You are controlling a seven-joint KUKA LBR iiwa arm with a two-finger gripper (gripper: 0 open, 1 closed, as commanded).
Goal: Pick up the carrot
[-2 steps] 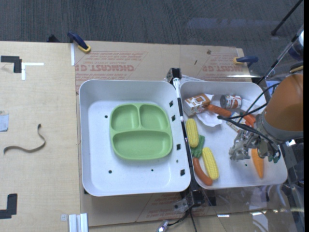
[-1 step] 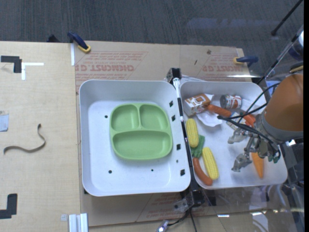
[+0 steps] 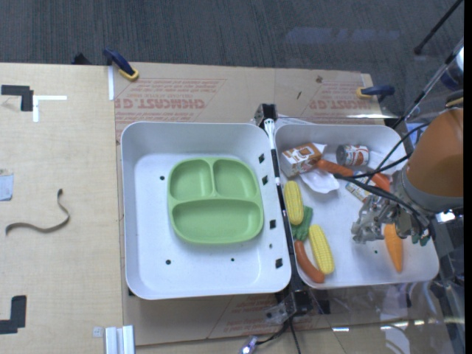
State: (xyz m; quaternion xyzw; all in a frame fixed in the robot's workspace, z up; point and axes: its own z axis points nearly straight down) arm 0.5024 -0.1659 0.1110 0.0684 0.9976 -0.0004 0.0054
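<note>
Two white bins sit side by side in the camera view; the carrot lies tip-down near the right bin's front right corner; the gripper hovers just beside it, to its left, nothing visibly held; whether it is open or closed I cannot tell; judged step: closing in; next, shift over the carrot, descend, grasp.

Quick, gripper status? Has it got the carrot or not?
Gripper: low in the right bin, beside the carrot. Cannot be told whether it is open or closed, and no carrot is seen between its fingers.
</note>
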